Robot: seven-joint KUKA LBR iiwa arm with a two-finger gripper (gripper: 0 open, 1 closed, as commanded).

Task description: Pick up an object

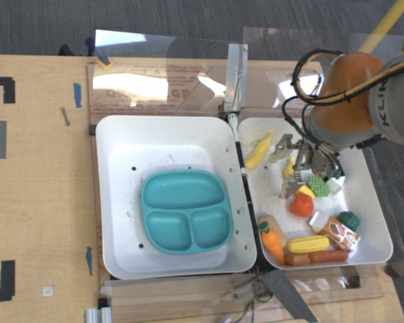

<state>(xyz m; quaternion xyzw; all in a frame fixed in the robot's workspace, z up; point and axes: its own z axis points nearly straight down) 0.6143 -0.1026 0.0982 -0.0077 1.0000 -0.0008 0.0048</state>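
Worktop (40, 200): a tan board surface was seen under two shallow white bins set side by side, with dark carpet beyond it at the top.
Left bin (114, 147): a teal three-compartment tray (185, 209) was found lying flat near its middle.
Right bin (374, 237): a cluster of toy foods was gathered in it, mostly toward the near side.
Arm (353, 96): it was seen reaching in from the right, its orange band above the far part of the right bin.
Gripper (295, 180): it was lowered into the right bin, metal fingers pointing down; whether they were spread or closed could not be told.
Red tomato (301, 205): it lay just below the gripper, close beside the fingertips, with nothing seen clamped on it.
Green piece (318, 186): it was placed just right of the gripper, above the tomato.
Banana (258, 151): it lay left of the gripper, near the bin's left wall.
Carrot (272, 243), corn cob (308, 245): both were set along the near edge, well below the gripper.
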